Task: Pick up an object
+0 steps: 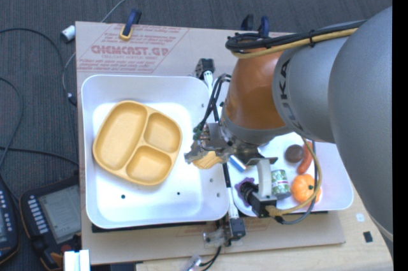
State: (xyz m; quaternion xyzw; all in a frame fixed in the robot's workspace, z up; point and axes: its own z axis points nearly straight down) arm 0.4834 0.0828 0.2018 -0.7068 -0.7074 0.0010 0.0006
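My gripper [203,153] hangs over the wall between the two bins, under the arm's orange band [255,94]. A small tan lump [208,161] lies right at its tip; whether it is gripped I cannot tell. In the right bin [341,199] lie a brown round piece [294,153], a red-orange stick [305,162], an orange [303,187], a green-labelled can [278,182], a purple object [245,188] and a blue bit [236,163]. The arm hides much of that bin.
A yellow three-part plate [137,142] lies in the left bin [89,110], towards its upper left. A board with red lettering [131,50] lies behind the bins. Cables and a handheld pendant [54,215] are on the floor at left.
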